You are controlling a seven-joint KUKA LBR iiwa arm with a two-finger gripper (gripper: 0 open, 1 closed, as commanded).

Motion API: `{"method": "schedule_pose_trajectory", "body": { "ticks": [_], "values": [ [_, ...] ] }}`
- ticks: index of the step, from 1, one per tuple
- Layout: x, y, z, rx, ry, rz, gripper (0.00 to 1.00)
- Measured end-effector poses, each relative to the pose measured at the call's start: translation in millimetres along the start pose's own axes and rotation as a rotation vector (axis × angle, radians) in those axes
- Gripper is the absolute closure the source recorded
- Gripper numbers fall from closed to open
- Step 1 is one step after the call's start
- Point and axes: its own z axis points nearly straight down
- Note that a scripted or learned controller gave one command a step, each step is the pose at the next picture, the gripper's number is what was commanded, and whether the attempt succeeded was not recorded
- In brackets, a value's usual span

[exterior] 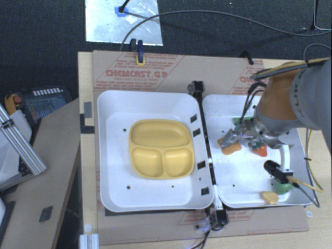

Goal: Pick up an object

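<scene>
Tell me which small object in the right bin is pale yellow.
The flat piece by the near rim of the right bin; the others are orange, red and green.

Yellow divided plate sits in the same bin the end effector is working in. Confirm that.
Not right. The camera view shows the yellow divided plate in the left bin, while the end effector is working in the right bin, the other one.

left bin [114, 139]: yellow tray [161, 148] mid | right bin [233, 178]: lower-left floor free
</scene>
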Motion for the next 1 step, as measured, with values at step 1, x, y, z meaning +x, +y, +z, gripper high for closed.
{"method": "schedule_pose_trajectory", "body": {
  "ticks": [1],
  "values": [
    [0.2, 1.3, 5.6, -0.006, 0.0, 0.001, 0.0]
  ]
}}
